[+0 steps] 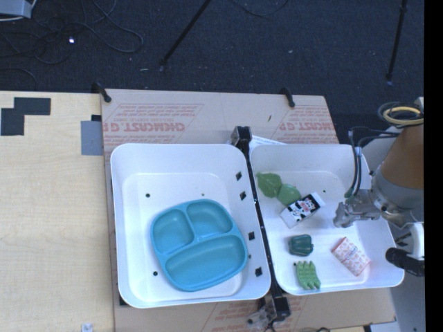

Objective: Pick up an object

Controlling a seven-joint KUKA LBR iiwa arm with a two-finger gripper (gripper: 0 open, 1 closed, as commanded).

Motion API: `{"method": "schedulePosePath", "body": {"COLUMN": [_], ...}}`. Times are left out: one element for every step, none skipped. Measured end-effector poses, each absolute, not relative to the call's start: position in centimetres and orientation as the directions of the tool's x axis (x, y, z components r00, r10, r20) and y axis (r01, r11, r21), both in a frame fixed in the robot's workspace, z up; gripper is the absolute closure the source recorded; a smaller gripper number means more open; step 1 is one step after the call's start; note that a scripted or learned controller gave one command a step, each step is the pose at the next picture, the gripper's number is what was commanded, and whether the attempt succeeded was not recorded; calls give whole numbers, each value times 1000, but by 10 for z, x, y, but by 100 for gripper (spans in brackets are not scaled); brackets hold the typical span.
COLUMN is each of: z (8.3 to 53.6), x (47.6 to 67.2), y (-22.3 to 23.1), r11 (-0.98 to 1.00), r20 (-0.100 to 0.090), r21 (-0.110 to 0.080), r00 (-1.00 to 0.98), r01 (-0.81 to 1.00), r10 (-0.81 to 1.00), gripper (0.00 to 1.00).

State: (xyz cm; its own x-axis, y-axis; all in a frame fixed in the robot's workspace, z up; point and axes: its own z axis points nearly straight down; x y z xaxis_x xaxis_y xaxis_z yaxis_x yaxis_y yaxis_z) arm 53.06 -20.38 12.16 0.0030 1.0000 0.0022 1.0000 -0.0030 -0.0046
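Nearest to us, at the front of the right bin [325, 159], lies a small green ridged toy [307, 274]; just behind it sits a dark green pepper-like piece [300, 244], and to their right a pink patterned packet [351, 256] lies flat on the floor of the bin; we judge this packet the likeliest thing to pick up, since it lies closest to the gripper [348, 213]; the gripper hangs over the right side of the same bin, and the packet lies just in front of it, toward the near rim, apart from it and not touching; its long axis runs on a slant, from back-left to front-right; we cannot tell whether the jaws stand apart or together, as the wrist hides them, and we see nothing between them; the packet looks thin, pale pink with a fine print, and probably soft, so a grip across its short side seems wiser; farther left we see a white carton with black marks [302, 208] and a light green lump [277, 187]; the left bin [131, 185] holds a blue divided plate [199, 244].
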Motion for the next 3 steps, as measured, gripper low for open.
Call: {"method": "schedulePosePath", "body": {"z": [176, 222, 269], "x": [524, 520, 520], "y": [-212, -208, -208], "r11": [-4, 2, 2], "r20": [-1, -1, -1], "r21": [2, 2, 3], "r00": [4, -2, -2], "r01": [1000, 1000, 1000], "r10": [1000, 1000, 1000], "gripper": [100, 100, 100]}}
